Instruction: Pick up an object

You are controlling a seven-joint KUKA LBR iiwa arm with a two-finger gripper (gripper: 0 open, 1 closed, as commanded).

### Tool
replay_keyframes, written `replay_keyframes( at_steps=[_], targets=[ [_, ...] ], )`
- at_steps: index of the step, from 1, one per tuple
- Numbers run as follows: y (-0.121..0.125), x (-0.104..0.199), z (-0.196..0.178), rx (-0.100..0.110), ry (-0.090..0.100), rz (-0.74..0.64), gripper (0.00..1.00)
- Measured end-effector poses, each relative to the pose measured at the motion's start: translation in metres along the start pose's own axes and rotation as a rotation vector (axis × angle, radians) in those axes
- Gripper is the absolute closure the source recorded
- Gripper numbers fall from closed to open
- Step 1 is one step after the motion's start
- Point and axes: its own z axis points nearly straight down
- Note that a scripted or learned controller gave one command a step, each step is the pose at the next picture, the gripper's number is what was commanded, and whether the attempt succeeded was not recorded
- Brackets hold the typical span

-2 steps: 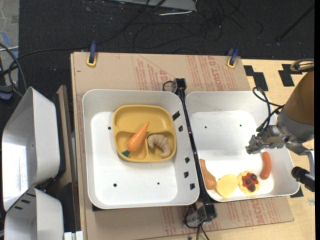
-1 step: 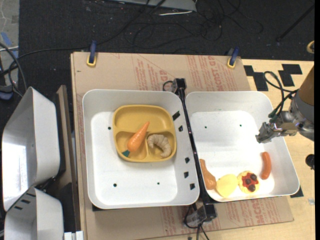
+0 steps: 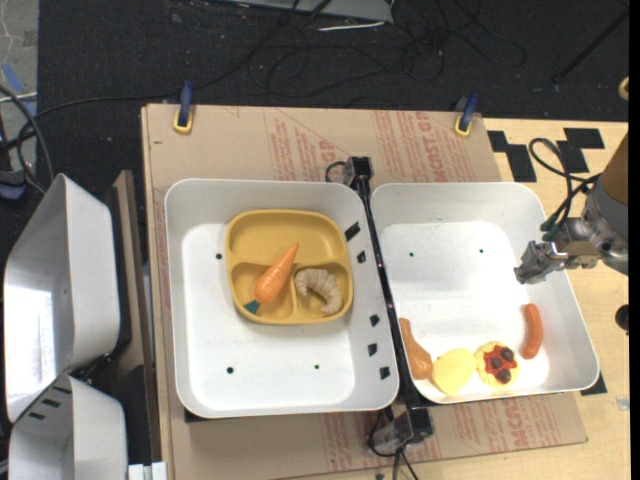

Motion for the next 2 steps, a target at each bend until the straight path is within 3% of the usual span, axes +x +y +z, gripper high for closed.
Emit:
replay_keyframes(
  at_steps=[2],
  targets=[
    [0.025,0.104,0.022,0.004,0.003,-0.005,1.00]
  ],
)
